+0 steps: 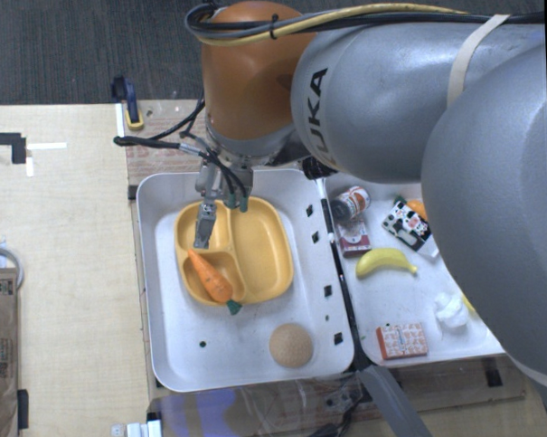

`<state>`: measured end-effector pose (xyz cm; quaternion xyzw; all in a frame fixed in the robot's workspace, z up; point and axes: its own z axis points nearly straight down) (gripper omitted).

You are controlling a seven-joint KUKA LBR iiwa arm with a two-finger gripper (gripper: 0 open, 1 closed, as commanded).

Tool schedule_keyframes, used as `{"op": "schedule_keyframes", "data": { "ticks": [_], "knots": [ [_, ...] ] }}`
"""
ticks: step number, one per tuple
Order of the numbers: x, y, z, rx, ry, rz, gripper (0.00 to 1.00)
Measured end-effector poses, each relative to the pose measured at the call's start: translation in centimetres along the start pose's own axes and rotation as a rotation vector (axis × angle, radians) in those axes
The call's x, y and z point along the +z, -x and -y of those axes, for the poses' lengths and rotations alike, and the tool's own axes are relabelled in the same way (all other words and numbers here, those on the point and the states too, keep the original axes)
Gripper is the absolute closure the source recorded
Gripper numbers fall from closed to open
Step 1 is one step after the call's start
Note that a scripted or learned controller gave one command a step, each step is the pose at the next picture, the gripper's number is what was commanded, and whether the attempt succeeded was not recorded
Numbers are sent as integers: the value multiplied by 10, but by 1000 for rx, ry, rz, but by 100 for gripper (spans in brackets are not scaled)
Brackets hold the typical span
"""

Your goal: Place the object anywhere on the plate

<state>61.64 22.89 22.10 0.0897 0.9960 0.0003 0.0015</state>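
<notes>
The carrot (210,276) lies in the yellow plate (266,250)'s lower-left compartment, long axis slanting down-right, just below the jaws (204,232), which hang over the plate narrow and empty.

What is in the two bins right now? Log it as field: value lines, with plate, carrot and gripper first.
plate: yellow divided plate in the left bin
carrot: orange toy carrot lying in the plate's lower-left compartment
gripper: gripper above the plate's upper-left part, nothing seen between its fingers
left bin, other: tan round ball near the front wall
right bin: banana, small can, black-and-white item, patterned card
</notes>
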Motion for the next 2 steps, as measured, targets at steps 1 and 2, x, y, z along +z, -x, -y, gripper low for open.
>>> {"op": "schedule_keyframes", "data": {
  "ticks": [1, 2],
  "knots": [
    [-59, -55, 10, -106, -1, -2, 0],
    [2, -124, 90, -123, -2, -4, 0]
  ]
}}
